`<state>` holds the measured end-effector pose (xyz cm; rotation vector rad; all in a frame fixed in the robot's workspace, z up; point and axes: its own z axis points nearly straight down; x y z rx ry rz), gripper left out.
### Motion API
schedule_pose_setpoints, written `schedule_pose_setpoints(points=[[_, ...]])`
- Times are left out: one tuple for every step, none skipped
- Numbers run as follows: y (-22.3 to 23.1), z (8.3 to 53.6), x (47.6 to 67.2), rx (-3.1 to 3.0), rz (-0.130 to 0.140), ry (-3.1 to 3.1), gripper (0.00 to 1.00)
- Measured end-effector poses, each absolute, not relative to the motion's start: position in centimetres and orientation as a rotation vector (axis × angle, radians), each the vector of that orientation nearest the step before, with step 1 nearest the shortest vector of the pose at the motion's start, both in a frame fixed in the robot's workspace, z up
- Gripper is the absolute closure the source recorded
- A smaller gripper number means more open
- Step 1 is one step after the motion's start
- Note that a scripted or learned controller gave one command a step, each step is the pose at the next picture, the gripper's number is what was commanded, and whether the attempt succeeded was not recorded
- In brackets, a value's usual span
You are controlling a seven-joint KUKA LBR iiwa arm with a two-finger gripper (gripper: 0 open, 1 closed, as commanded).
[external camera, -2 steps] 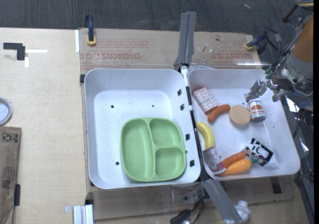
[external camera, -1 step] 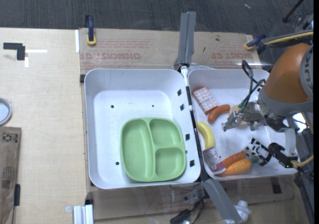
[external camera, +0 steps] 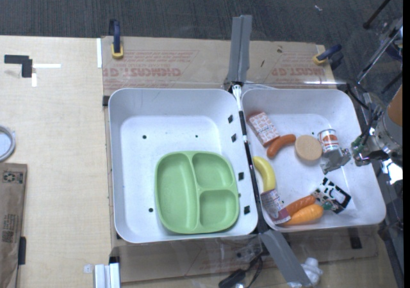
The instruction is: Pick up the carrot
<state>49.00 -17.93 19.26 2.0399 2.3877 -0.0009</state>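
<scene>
The orange carrot (external camera: 305, 214) lies at the front of the right bin (external camera: 359, 120), its green end pointing right. A slimmer orange piece (external camera: 298, 204) rests right against it. My gripper (external camera: 335, 161) reaches in from the right edge and hangs over the bin's right half, just below a small red-and-white can (external camera: 328, 140). It is up and to the right of the carrot and well apart from it. I see nothing between its fingers.
The right bin also holds a pink box (external camera: 263, 128), a sausage (external camera: 280, 144), a tan disc (external camera: 308, 148), a banana (external camera: 264, 173), a small tin (external camera: 272, 202) and a black-and-white piece (external camera: 336, 194). The left bin (external camera: 128, 114) holds a green divided plate (external camera: 195, 192).
</scene>
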Motion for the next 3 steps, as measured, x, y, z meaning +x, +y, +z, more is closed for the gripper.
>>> schedule_pose_setpoints(points=[[-21.6, 27.5, 47.8, 2.519, -0.003, 1.878, 0.0], [-16.0, 20.9, 47.7, 2.645, -0.006, 1.7, 0.0], [-10.1, 11.0, 48.3, 2.587, 0.021, 1.75, 0.0]])
